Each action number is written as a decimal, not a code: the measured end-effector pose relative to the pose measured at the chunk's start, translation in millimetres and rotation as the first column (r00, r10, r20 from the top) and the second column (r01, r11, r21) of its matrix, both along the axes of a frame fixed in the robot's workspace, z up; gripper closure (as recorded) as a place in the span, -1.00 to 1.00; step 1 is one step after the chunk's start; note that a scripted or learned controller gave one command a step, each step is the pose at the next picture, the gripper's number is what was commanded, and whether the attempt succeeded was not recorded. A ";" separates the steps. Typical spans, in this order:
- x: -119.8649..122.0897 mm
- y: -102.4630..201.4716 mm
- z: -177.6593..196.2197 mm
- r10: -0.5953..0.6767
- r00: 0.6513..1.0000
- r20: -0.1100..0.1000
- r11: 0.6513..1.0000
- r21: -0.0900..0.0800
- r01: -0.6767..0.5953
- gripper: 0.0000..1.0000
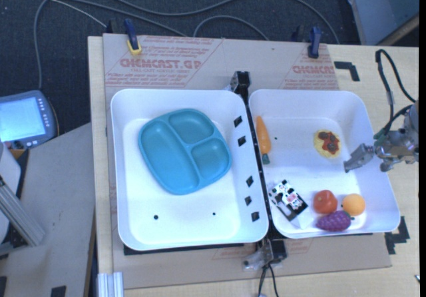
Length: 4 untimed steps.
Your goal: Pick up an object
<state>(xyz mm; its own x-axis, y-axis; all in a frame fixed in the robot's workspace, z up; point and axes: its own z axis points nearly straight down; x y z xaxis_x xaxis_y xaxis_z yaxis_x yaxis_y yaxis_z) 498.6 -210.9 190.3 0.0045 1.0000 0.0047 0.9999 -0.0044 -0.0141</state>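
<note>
Approach step: your end effector (365, 156) hangs at 3 o'clock over the right bin's (303, 98) rim, grip state indiscernible. Tomato (325, 202) sits at 5 o'clock; next, descend onto it.

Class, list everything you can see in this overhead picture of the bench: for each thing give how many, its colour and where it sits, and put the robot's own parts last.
Bins: 2, white, side by side on the bench.
Divided plate: 1, light blue, in the left bin.
Carrot: 1, orange, right bin, by the left wall.
Pizza toy: 1, yellow and red, right bin, upper middle.
Cow-patterned toy: 1, black and white, right bin, lower left.
Tomato: 1, red, right bin, lower part.
Orange: 1, orange, right of the tomato.
Grapes: 1 bunch, purple, right bin's bottom edge.
Clamps: 2, blue, on the board's far edge.
Handheld screen: 1, grey, left of the bench.
Gripper: 1, grey, over the right bin's right rim.
</note>
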 end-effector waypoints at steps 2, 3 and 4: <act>5.8 -1.1 -35.1 0.005 1.000 0.010 1.000 -0.002 -0.004 -1.00; 7.2 -7.3 -93.5 0.005 1.000 0.008 1.000 0.002 -0.005 -1.00; 8.2 -4.0 -105.6 0.007 1.000 0.011 1.000 0.004 -0.007 -1.00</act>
